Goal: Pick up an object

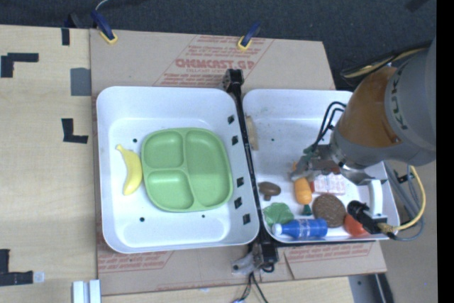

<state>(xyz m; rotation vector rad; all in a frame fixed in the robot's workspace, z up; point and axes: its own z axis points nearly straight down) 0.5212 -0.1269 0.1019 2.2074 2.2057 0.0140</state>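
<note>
The desk carries a brown cardboard sheet, and on that sit two white bins side by side, so everything to be picked stays corralled in shallow walls the arm can reach over. The left bin holds a green divided plate lying flat in its middle, with a banana just beside the plate's left edge.

The right bin gathers the small things toward its near end: a brown round cookie, a blue bottle lying on its side along the near wall, a green leafy toy, a pink packet, an orange carrot-like piece, a red piece and a small brown lump.

The arm comes in from the right and bends down over the right bin, its wrist low. The hand hangs just above the orange piece, likely the chosen object; whether its grip is spread or pressed together cannot be told, and nothing is seen pinched.
</note>
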